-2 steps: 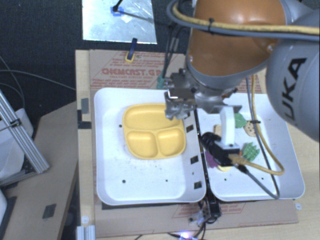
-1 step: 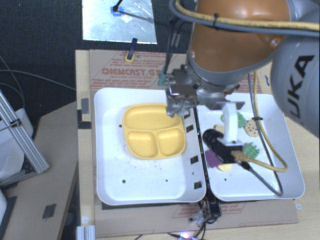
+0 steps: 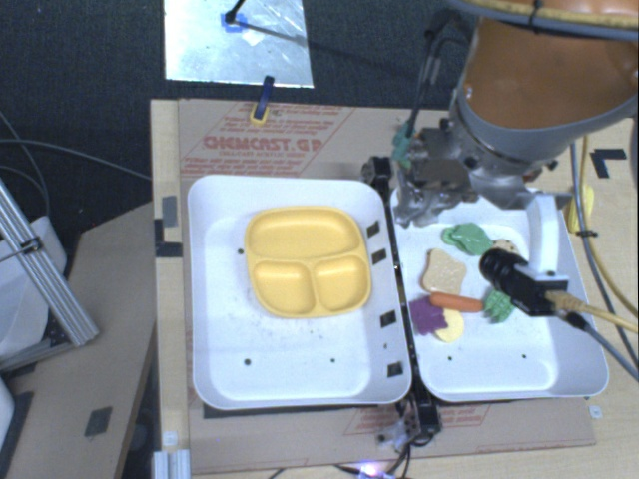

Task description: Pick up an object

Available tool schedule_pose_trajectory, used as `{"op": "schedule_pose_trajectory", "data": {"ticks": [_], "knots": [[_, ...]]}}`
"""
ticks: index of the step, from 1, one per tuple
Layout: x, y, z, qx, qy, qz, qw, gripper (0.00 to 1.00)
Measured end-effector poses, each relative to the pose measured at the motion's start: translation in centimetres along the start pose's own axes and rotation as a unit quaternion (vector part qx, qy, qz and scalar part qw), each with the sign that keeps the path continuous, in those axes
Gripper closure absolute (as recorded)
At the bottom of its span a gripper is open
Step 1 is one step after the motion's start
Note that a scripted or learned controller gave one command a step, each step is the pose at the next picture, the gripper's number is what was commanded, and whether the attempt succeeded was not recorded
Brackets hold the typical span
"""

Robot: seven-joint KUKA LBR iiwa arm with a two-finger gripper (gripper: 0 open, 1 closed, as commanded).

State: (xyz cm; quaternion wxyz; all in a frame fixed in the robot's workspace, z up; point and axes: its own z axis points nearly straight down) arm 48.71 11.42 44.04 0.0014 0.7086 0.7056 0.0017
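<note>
Standing over the desk point(image 3: 165, 297), I see a cardboard sheet point(image 3: 300, 133) with red lettering lying under both bins. A small blue and yellow stick point(image 3: 263, 101) rests on the sheet's far edge.

The left bin point(image 3: 215, 367) holds a yellow plate point(image 3: 305, 262) with three compartments. It lies flat near the middle of the bin, a little toward the far side.

Black clips join the two bins along the seam between them. The tool point(image 3: 412, 211) hangs just to the right of this seam, over the far left corner of the right bin point(image 3: 519, 377). Whether the tool is open or closed I cannot tell from where I stand. The grey and orange arm point(image 3: 549, 58) reaches in from the right above it.

The things to be picked are small toy foods, grouped in the left and middle part of the right bin.
- A purple piece point(image 3: 428, 315) lies nearest the seam.
- A slice of bread point(image 3: 444, 269) sits just beyond it, on the far side.
- A carrot point(image 3: 457, 302) lies crosswise between the two, touching the bread's near edge.
- A pale yellow disc point(image 3: 450, 328) rests against the purple piece, on the near side.
- A green leafy piece point(image 3: 466, 237) lies farther back, near the tool but apart from it.
- A second green piece point(image 3: 497, 307) sits at the carrot's right end.
</note>
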Motion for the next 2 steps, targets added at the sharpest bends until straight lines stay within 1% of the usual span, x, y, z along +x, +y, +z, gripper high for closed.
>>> {"op": "schedule_pose_trajectory", "data": {"ticks": [1,2], "knots": [[4.3,-0.1,3.6,0.003,0.0,-0.006,1.0,1.0],[4.1,0.0,2.3,0.0,0.001,-0.006,1.0,1.0]]}}
